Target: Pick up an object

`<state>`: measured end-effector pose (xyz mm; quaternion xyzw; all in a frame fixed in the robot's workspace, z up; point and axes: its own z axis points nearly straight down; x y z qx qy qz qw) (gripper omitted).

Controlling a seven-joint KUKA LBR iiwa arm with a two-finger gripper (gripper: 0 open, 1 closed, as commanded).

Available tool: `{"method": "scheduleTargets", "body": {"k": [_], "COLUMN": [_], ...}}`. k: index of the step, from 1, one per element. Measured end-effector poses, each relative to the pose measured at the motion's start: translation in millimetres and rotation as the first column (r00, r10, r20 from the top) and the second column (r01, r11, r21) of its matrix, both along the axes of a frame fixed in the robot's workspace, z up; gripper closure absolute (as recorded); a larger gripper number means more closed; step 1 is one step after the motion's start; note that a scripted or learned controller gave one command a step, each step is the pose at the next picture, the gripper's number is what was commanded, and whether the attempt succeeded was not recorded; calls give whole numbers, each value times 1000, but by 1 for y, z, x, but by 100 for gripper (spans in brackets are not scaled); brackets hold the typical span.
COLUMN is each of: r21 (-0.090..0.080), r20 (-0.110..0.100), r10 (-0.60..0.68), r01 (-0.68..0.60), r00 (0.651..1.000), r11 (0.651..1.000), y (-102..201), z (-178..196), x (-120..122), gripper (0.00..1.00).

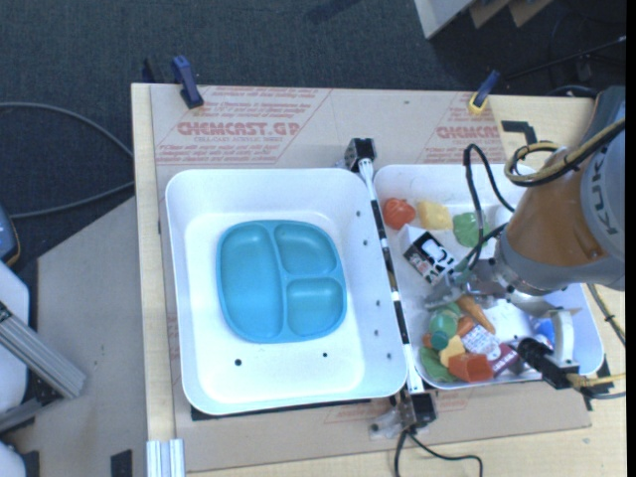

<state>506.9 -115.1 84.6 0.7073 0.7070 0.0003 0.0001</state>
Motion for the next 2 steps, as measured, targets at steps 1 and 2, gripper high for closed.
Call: {"method": "scheduleTargets", "body": {"k": [1, 2], "r21": [0, 1], "r20": [2, 2], "r10": [-1, 2], "r01": [1, -2], "r00": [1000, 1000], "r11": [1000, 1000], "y": [0, 61], "z": [10, 101], "x": [0, 112], "gripper": [100, 100]}}
